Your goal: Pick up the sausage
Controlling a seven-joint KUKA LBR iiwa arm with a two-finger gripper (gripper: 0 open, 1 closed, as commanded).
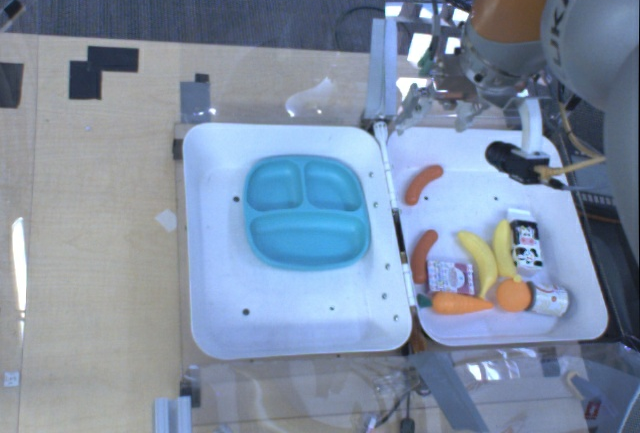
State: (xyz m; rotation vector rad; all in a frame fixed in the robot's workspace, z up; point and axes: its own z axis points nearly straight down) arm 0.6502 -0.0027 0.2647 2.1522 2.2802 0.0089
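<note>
Hovering gripper [497,121] — sausage [423,183] apart

Red-orange sausage [423,183], blue plate [305,212], yellow banana [478,260]

Bright, even light, soft shadows — glare on metal, sharp focus

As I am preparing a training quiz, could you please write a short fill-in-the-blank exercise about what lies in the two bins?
1. The blue divided plate lies in the ____ bin.
2. The number of sausages in the right bin is ____.
3. The carrot lies just below a small ____ carton.
4. The two bananas are coloured ____.

Missing words: left; two; pink; yellow
</note>
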